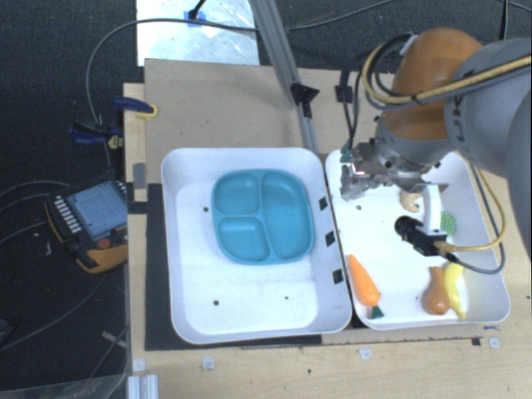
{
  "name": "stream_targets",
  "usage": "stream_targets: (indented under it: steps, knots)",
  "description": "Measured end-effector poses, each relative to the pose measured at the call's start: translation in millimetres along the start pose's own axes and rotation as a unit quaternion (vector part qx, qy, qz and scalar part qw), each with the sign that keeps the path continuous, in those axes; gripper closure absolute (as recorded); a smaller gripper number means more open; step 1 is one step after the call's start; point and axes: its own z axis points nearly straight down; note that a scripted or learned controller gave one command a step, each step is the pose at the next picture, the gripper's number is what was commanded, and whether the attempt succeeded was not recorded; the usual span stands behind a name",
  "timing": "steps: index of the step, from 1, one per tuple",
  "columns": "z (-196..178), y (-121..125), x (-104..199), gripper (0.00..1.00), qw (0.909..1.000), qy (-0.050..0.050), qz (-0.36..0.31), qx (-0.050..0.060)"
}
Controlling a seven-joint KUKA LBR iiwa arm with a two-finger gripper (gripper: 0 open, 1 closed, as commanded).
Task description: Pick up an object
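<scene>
Parked over the bare 10 o'clock corner of the right bin with the claw, clenched or released impossible to tell; likely staying clear of clutter before choosing 1: carrot at 7 o'clock, banana at 5 o'clock

Of the 2 bins, the left bin has bare floor along its near edge and left side, while the blue divided plate fills its middle. In the right bin, open floor lies between the carrot at the left wall and the banana and brown fruit in the near right corner. The arm overhangs its far end.
</scene>
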Motion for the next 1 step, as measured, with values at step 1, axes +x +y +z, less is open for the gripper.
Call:
stream_targets:
  steps: [1]
  knots:
    - [2.0,-23.5,57.2,1.00,1.0000,0.000,0.000,0.001]
